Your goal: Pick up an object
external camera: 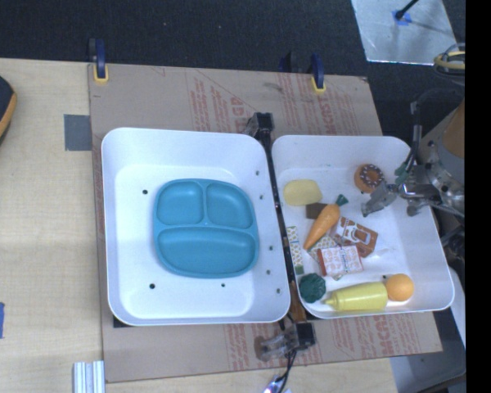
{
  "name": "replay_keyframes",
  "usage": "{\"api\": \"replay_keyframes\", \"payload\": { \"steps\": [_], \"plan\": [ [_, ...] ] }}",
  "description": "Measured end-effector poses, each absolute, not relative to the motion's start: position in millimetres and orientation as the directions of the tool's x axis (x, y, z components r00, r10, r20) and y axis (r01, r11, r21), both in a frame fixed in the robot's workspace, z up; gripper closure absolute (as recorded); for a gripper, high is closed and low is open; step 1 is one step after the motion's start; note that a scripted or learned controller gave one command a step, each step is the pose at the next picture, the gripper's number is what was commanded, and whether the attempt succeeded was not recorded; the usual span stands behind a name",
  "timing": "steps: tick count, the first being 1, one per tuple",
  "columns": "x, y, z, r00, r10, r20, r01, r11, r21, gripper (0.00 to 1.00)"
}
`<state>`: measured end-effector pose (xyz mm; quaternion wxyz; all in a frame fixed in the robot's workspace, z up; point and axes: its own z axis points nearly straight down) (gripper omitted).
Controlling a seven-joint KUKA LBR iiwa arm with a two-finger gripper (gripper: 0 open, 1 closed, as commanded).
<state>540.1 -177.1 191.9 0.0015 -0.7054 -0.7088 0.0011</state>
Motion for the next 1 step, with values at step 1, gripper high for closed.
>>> {"api": "replay_keyframes", "payload": {
  "steps": [1],
  "plan": [
    [653.4, -155.2, 89.9, -0.010, 1.000, -0.003, 1.000, 0.010, 0.005, 0.00]
  ]
}}
